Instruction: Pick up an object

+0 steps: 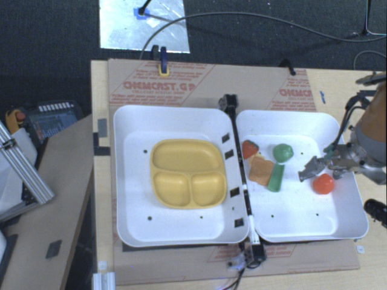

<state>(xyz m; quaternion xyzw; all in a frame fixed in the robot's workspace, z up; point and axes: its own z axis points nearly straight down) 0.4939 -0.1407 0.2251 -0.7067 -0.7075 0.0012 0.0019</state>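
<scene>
The right bin (302,222) holds several small items. A red-orange piece (250,148) lies near its left wall, with a tan toast-like slab (261,171) just below it. A round green item (282,153) and a green stick (276,177) lie beside the slab. A red ball (323,184) rests toward the right side. My gripper (309,169) hangs over the right bin, pointing left, just up and left of the red ball and to the right of the green items. Nothing visibly sits in it.
The left bin (133,222) carries a yellow divided plate (187,173). The grey arm (370,138) comes in over the right bin's right rim. A black hinge strip (237,162) runs between the bins. Cables and a metal sheet (144,17) lie beyond the bench.
</scene>
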